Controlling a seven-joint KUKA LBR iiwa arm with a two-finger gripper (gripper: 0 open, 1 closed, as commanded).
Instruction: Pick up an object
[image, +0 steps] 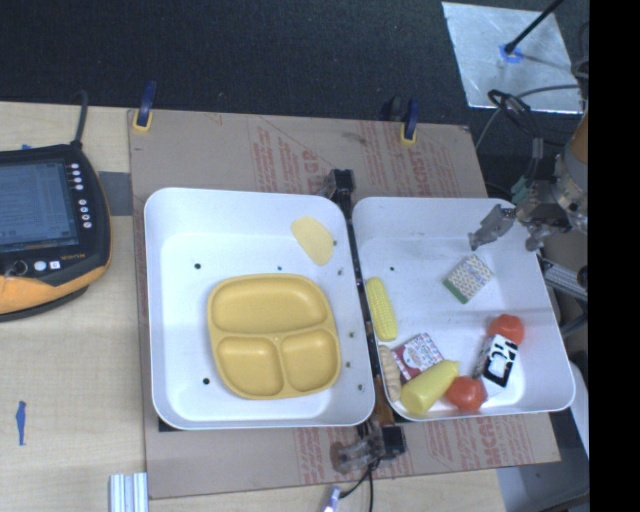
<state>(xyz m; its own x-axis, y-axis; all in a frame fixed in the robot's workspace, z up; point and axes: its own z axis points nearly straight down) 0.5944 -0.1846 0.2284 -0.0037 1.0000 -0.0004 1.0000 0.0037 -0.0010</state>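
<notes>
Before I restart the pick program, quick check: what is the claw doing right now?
Claw: open, holding nothing, above the right bin's upper right corner.

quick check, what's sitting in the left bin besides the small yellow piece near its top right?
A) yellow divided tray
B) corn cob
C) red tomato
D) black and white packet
A: the yellow divided tray, with three compartments, lies in the middle of the left bin; the corn cob, tomato and black and white packet all lie in the right bin.
</notes>
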